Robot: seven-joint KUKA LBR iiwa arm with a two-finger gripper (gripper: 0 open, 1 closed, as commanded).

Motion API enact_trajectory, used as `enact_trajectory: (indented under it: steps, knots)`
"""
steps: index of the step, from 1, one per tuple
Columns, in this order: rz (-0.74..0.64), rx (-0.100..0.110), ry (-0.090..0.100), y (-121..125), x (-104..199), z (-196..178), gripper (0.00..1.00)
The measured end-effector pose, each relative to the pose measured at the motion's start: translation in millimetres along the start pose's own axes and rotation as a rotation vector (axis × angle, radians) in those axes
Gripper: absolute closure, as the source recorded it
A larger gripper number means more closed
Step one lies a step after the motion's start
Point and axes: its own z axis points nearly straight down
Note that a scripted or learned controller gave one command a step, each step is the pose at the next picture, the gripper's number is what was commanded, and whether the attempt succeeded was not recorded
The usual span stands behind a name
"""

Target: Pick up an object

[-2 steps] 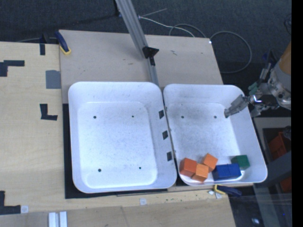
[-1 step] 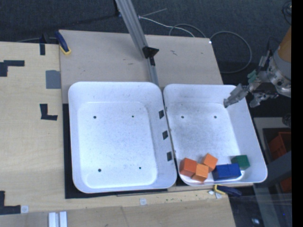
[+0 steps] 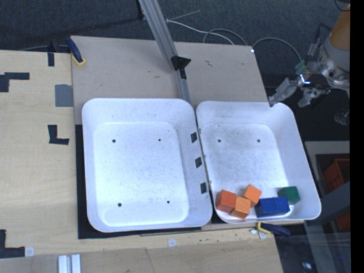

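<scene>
Five blocks sit at the right bin's (image 3: 296, 131) six-o'clock edge: three orange blocks (image 3: 239, 201), a blue block (image 3: 272, 206), a green block (image 3: 291, 194). Jaws at two o'clock, past the rim, over nothing; gripper (image 3: 296, 90) released, grasping nothing. No writing readable.

Three orange cubes (image 3: 239, 201), a blue block (image 3: 272, 207) and a small, seemingly green cube (image 3: 291, 194) lie clustered at the right bin's (image 3: 239, 141) near edge.
</scene>
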Motion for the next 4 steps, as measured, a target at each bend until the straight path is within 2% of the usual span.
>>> enact_trajectory:
  steps: [1, 2, 3, 4]
  knots:
    - [-0.003, 0.001, 0.0, -1.1, 1.7, -12.1, 1.0]
    - [-0.001, 0.011, 0.007, -69.3, 61.9, 59.1, 1.0]
    - [-0.002, 0.006, 0.004, -31.4, 78.3, 130.1, 1.0]
    - [0.001, 0.002, 0.004, -62.6, 82.8, 89.8, 1.0]
